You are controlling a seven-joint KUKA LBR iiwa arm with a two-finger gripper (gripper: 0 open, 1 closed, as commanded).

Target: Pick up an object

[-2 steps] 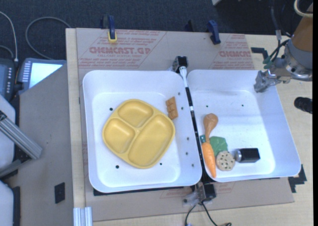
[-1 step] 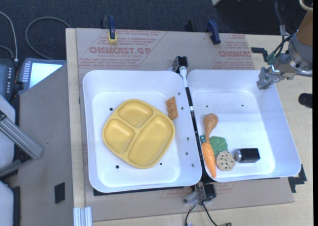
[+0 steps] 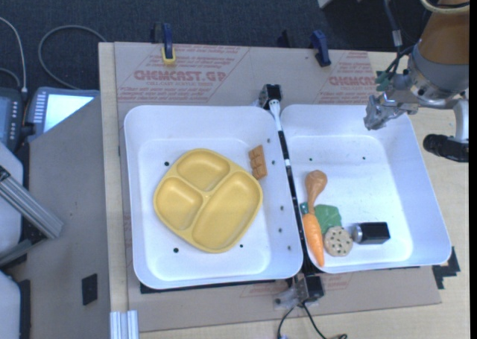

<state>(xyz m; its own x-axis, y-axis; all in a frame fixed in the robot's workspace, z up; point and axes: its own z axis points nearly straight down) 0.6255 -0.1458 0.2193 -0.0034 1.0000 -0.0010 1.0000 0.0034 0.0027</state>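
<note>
Tool [image 3: 381,112] hangs over the right bin's [image 3: 417,181] far rim; whether it is apart or together, I cannot tell. Carrot [image 3: 314,239], cookie [image 3: 338,241] and a green piece [image 3: 328,216] lie touching at the near side, so a grasp may slip. Left bin [image 3: 141,181] holds a yellow divided plate [image 3: 208,209].

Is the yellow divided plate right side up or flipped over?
Right side up: the yellow plate shows its three hollow compartments facing upward in the left bin.
</note>
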